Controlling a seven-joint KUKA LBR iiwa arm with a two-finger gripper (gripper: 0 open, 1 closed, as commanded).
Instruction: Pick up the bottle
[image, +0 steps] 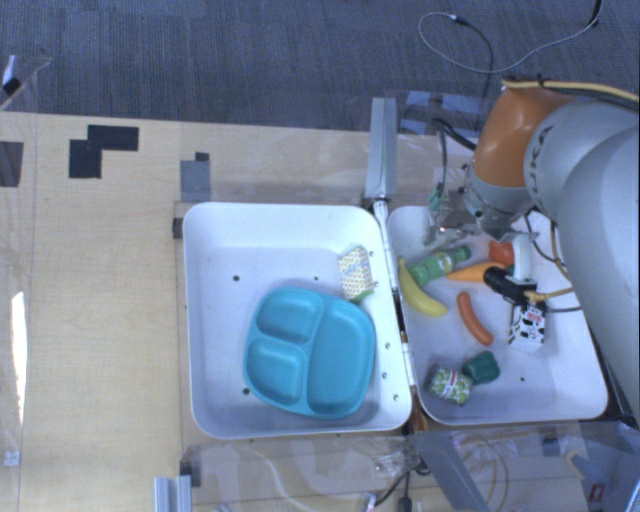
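Observation:
A small green bottle lies on its side near the back of the right bin, between a yellow banana and an orange carrot. My gripper hangs just above and behind the bottle, at the bin's far left corner, below the orange wrist band. Nothing shows as held in it.
The right bin also holds a red sausage, a small cow figure, a dark green cup, a patterned green can and a red piece. The left bin holds a blue divided plate and a patterned packet.

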